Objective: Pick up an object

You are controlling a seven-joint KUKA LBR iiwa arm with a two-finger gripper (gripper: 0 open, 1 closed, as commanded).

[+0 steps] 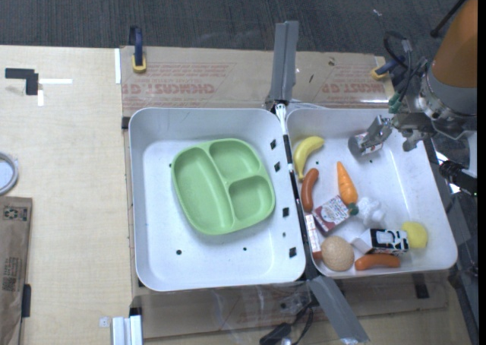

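Observation:
My gripper (pixel 370 140) hangs over the back part of the right bin (pixel 425 184), with nothing visible between its fingers. Below and left of it lie a yellow banana (pixel 306 152), an orange carrot (pixel 346 181) and a red sausage (pixel 307 188). Nearer the front are a red-and-white packet (pixel 331 214), a white crumpled item (pixel 369 209), a tan egg-like ball (pixel 337 253), a black-and-white carton (pixel 389 240), a yellow lemon (pixel 415 234) and a second orange piece (pixel 377 262).
The left bin (pixel 152 260) holds a green divided plate (pixel 223 184). A grey divider post (pixel 285 62) rises between the bins at the back. Clamps (pixel 137 55) sit on the cardboard behind. A tape roll (pixel 6 173) lies at the far left.

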